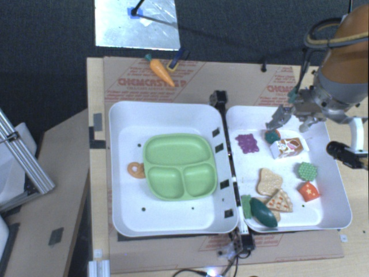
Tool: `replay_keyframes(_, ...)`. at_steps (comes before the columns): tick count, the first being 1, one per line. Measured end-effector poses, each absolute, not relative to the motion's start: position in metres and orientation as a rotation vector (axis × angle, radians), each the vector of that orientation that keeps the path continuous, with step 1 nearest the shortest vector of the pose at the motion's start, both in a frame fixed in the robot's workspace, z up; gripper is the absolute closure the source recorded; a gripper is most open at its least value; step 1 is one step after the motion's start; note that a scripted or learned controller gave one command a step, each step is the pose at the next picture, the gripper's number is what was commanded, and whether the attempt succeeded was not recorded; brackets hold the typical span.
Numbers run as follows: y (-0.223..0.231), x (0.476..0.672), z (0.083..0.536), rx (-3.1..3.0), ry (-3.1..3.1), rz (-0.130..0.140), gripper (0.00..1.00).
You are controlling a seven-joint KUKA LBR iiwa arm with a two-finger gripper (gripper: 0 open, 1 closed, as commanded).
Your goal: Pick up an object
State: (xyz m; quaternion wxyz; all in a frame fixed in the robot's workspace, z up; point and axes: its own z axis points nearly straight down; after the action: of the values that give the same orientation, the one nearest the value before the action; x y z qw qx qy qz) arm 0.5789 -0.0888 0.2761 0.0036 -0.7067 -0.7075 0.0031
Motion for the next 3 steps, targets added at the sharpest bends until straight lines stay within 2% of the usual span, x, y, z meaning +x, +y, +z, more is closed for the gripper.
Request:
replay_keyframes(1,-0.089,0.581,0.282,-2.219,-2.226,-0.001,0.0)
replay_keyframes(2,-0.087,0.58,0.219,-2.218,-2.22,0.004,0.0)
replay_keyframes(3,-0.084,0.585,0.175,-2.218,-2.221,0.003,0.0)
